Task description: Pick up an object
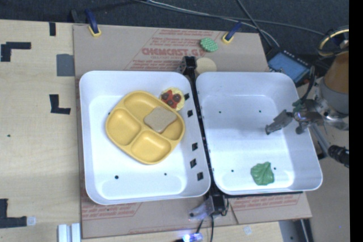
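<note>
The arm enters over the right edge of the right bin (249, 81), and most of it is cut off there; only the wrist and the gripper (288, 122) reach in. Its two dark fingers (277, 123) stand spread apart above the bin floor with nothing between them.

A green leafy object (262, 173) lies near the right bin's front edge, well apart from the gripper. The floor around it is bare white.

In the left bin (91, 122) a yellow divided plate (145, 126) sits centrally, a tan square piece (159, 119) on it. A small red-and-dark item (172, 98) at the plate's rear edge is too small to identify.
</note>
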Controlling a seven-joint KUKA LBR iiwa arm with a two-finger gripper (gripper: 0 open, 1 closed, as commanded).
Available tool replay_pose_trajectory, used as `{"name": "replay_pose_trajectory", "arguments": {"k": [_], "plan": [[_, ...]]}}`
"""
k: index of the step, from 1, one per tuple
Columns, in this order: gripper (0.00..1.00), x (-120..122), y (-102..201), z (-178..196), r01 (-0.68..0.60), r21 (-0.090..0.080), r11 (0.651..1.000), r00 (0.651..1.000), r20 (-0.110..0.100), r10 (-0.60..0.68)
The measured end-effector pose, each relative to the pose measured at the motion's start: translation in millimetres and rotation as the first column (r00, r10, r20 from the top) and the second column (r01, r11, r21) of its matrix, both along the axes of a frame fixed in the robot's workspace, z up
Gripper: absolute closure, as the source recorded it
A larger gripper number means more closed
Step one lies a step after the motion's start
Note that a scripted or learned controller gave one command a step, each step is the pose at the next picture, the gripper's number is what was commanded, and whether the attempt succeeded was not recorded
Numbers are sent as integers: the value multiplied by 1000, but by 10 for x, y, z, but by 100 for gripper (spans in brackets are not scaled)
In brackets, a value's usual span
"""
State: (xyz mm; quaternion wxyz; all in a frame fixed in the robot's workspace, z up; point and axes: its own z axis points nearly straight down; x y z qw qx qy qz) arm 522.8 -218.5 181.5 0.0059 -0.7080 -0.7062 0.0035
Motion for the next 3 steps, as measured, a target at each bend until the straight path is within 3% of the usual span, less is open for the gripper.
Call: {"name": "replay_pose_trajectory", "arguments": {"k": [1, 2, 3], "plan": [[0, 33, 1, 64, -3, -3, 1000, 1000, 12, 3], [0, 58, -7, -573, -4, -2, 1000, 1000, 6, 4], [0, 62, -4, -981, -4, -6, 1000, 1000, 14, 4]]}}
